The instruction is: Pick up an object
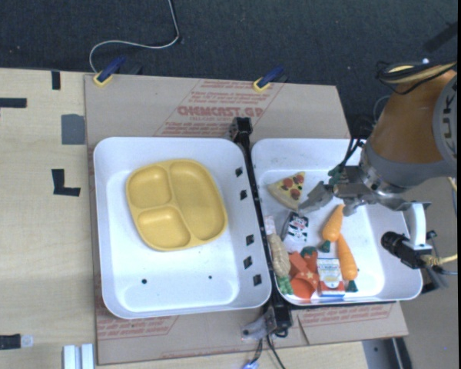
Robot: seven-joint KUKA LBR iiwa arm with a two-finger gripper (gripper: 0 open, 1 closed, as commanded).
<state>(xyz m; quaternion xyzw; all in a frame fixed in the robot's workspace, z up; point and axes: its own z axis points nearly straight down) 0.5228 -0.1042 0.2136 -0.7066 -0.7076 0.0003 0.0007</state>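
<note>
The right bin holds several toy foods. A pizza slice lies at its left, with a small black-and-white carton below it. Two orange carrot-shaped pieces lie further right, one above the other. A red piece, a juice box and a tan stick crowd the bin's front. My gripper hangs over the middle of this bin, just above the upper carrot piece. Its dark fingers are spread open, and nothing is lifted between them.
The left bin carries a yellow divided plate. A black divider runs between the bins. The arm's orange band and grey wrist reach in over the right bin's far right side. A black fitting sits at that bin's right rim.
</note>
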